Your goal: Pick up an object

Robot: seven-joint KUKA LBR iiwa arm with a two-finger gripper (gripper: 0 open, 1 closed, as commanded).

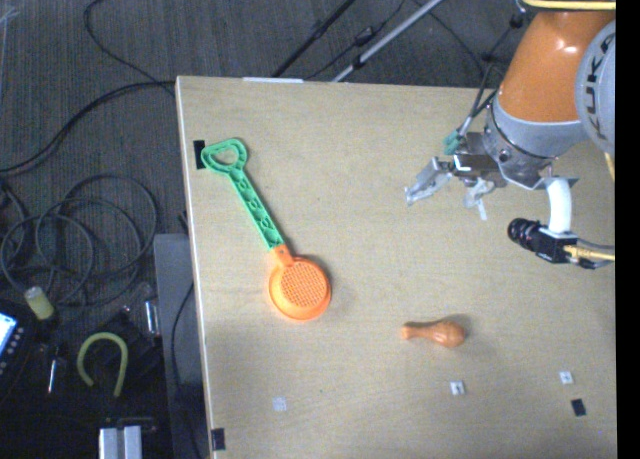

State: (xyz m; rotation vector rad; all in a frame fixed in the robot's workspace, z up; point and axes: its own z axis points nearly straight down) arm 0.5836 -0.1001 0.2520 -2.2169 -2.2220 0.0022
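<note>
A toy strainer lies on the tan bench top (380, 127) at the left, with a green perforated handle (255, 209) and a round orange head (299, 289). A small orange pear-shaped object (437, 332) lies on its side near the front middle. My gripper (446, 201) hangs over the bench's right half, behind and above the pear-shaped object and well apart from it. Its fingers (420, 187) are spread open with nothing between them. The orange-banded wrist (550, 57) rises behind it at the right.
Small square markers (457, 387) dot the front right of the bench. A black tag (198, 151) sits at the left edge near the strainer's handle. Cables (80, 237) and a green hook (100, 357) lie on the floor at the left.
</note>
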